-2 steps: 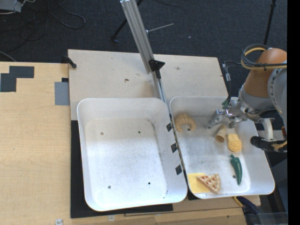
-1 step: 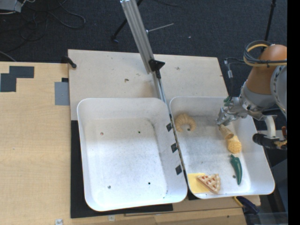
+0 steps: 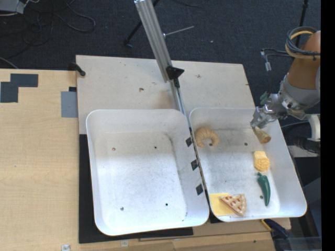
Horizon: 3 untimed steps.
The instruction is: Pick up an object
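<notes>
Camera view: metallic jaws (image 3: 260, 120) (state unclear) above a stubby tan cylinder (image 3: 262, 136).

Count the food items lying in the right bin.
5: a croissant near the divider, a tan piece by the gripper, a yellow corn piece, a green pepper, and a waffle wedge at the front.
</notes>
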Tool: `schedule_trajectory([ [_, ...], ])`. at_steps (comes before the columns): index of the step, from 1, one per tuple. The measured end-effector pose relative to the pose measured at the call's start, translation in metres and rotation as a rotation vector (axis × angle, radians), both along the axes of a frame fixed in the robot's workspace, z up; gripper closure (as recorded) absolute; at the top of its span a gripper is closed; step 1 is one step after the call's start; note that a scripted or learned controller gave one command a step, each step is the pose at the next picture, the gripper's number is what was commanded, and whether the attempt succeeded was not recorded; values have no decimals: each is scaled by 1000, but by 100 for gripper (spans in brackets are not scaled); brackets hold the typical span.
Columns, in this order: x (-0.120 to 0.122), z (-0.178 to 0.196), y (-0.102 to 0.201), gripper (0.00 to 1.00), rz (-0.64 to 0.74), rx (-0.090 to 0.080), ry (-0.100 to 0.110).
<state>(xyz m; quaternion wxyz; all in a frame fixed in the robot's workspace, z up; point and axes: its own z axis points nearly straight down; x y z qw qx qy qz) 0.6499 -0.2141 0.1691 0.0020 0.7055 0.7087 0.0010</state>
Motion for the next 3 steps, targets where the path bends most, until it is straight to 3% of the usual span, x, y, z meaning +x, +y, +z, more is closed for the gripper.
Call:
schedule_trajectory([
  [1, 2, 51, 9, 100, 0, 1, 0],
  [2, 2, 38, 10, 100, 3, 2, 8],
  [3, 0, 31, 66, 100, 0, 5, 8],
])
